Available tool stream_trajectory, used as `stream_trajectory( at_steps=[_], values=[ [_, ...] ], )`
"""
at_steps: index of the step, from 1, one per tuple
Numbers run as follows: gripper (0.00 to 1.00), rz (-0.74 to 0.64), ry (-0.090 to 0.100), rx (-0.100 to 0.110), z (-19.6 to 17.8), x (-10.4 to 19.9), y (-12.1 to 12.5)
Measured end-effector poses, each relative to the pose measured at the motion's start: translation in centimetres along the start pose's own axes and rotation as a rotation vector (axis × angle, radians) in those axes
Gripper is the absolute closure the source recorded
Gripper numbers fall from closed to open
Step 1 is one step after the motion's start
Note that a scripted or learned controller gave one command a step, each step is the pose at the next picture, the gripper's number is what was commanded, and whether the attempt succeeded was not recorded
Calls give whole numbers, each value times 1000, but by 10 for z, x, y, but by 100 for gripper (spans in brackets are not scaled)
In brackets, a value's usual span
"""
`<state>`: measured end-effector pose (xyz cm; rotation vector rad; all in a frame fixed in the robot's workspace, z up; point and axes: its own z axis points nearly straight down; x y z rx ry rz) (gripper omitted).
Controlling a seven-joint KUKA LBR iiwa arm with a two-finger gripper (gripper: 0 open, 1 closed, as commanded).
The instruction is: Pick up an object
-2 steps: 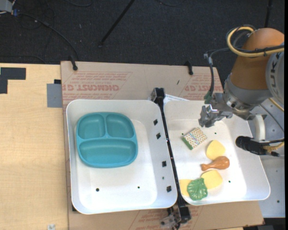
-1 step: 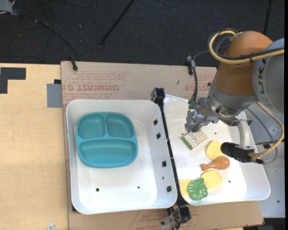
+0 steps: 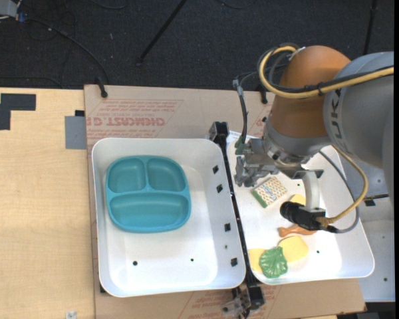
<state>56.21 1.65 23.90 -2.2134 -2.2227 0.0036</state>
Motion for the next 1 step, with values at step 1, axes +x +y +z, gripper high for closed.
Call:
stream_trajectory(
  at_steps=[1],
  values=[
    [100,-1,0,1,12,56,-16]
  ],
)
